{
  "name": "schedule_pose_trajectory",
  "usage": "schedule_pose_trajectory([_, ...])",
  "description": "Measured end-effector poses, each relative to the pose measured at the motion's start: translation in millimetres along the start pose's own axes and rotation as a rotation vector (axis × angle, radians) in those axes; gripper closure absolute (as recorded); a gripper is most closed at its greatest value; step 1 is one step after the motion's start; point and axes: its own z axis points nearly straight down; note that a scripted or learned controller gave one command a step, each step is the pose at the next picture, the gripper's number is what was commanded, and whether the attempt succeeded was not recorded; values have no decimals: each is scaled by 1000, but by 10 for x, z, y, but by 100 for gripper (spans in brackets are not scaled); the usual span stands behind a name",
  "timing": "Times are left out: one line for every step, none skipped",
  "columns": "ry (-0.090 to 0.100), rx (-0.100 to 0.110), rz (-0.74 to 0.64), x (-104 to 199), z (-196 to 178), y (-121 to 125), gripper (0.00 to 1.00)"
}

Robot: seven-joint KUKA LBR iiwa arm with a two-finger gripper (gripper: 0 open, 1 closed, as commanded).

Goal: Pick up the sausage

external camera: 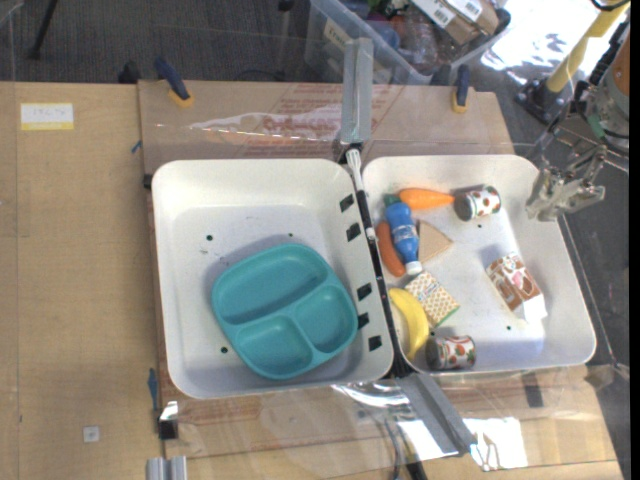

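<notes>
Surface [70, 268]: tan board, its near edge closest to the camera; carries both bins side by side.
Left bin [190, 183]: white, shallow, touching the right bin along the centre divide.
Right bin [560, 308]: white, shallow, most items crowd its left half.
Clear box [420, 28]: beyond the far edge of the surface, full of mixed clutter.
Tray [285, 310]: teal, three compartments, lies flat in the left bin toward its near right corner.
Hand [562, 193]: grey metal, by the right bin's right rim near the far corner, well apart from the sausage. Open or closed: cannot tell. Nothing seen held.
Banana [408, 318]: yellow, lies along the right bin's left wall in the near half.
Blue bottle [403, 230]: white cap pointing toward the near side, lies just right of the sausage.
Sausage [388, 250]: reddish-orange, lies lengthwise against the right bin's left wall, touching or nearly touching the blue bottle, just beyond the banana.
Carrot [425, 199]: orange, lies crosswise just beyond the bottle.
Packet [513, 280]: red and white, alone in the right half of the right bin.
Pouch [432, 296]: checked pattern, just right of the banana.
Tan wedge [432, 240]: flat, just right of the bottle.
Far can [478, 203]: on its side at the carrot's right end.
Near can [450, 351]: on its side at the near wall, by the banana's tip.
</notes>
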Motion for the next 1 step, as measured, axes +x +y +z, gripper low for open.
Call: schedule_pose_trajectory([0,2,10,-322,-1633,231,100])
